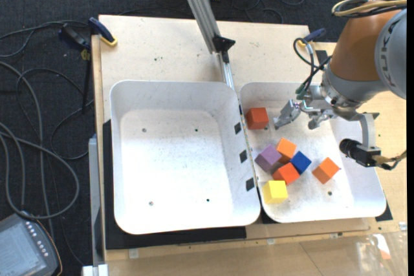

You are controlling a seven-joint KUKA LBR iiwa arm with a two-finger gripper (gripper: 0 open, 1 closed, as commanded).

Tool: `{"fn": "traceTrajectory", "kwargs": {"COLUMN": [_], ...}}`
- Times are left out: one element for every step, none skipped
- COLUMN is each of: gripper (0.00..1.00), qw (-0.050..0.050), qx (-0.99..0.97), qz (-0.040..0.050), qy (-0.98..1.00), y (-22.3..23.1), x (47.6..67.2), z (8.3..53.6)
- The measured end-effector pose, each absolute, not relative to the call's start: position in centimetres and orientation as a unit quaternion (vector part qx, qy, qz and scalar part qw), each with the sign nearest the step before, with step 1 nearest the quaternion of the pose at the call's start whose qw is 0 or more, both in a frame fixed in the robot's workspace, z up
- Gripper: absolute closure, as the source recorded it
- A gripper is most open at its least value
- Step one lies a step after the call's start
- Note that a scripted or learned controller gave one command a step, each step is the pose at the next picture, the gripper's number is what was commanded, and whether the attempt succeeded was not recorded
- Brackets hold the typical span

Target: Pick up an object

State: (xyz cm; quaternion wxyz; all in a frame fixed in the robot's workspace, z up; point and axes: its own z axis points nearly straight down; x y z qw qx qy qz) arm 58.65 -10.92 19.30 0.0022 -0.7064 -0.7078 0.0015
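The gripper hangs with jaws spread, nothing between them; its wrist hides the bin corner behind. An orange-red cube sits just left.

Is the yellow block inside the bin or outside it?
Inside. The yellow block sits on the floor of the right bin, near its left wall, just below the red block.

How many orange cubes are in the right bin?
3. One orange cube lies alone near the divider, one tops the central cluster beside the purple cube, one sits apart toward the right wall. The arm may hide others.
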Motion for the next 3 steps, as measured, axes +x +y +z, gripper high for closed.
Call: {"fn": "traceTrajectory", "kwargs": {"gripper": [0.0,0.0,0.0], "qw": [0.001,0.002,0.002], "qx": [-0.707,-0.707,-0.707], "qz": [0.0004,0.0016,0.0018], "qy": [-0.707,-0.707,-0.707], "y": [-11.0,-10.8,-10.8], "x": [58.7,58.8,58.6], "z": [19.5,15.2,9.8]}}
